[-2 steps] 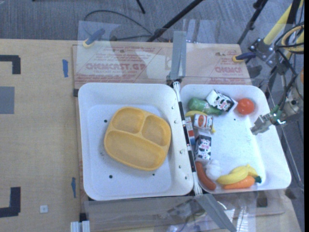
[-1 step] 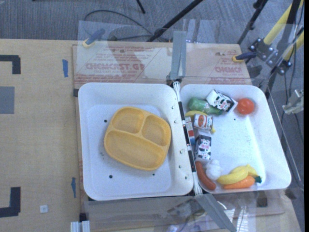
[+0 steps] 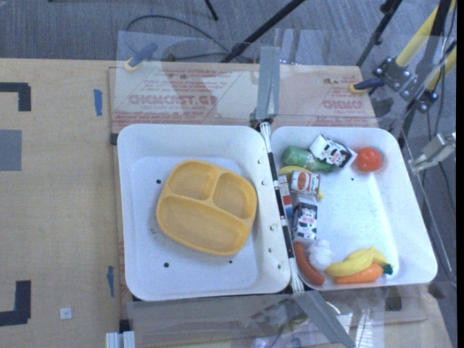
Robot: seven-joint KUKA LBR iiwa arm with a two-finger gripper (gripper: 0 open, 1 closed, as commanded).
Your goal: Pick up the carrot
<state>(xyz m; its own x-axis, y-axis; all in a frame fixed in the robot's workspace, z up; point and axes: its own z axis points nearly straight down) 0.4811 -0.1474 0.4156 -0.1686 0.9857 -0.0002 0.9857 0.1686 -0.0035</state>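
Observation:
The carrot point(image 3: 360, 275) is a small orange toy with a green tip, lying flat along the near edge of the right bin point(image 3: 406, 216). It touches a yellow banana point(image 3: 355, 262) just behind it. A red sausage point(image 3: 309, 265) and a white garlic-like piece point(image 3: 320, 251) lie to its left.
The left bin point(image 3: 138, 194) holds a yellow divided plate point(image 3: 206, 206). In the right bin's far part lie a red tomato point(image 3: 368, 159), a green vegetable point(image 3: 304, 158), two cow-print cartons point(image 3: 330, 151) point(image 3: 306, 222), a small can point(image 3: 305, 183) and another banana point(image 3: 293, 170). Tripod legs stand beyond the bench.

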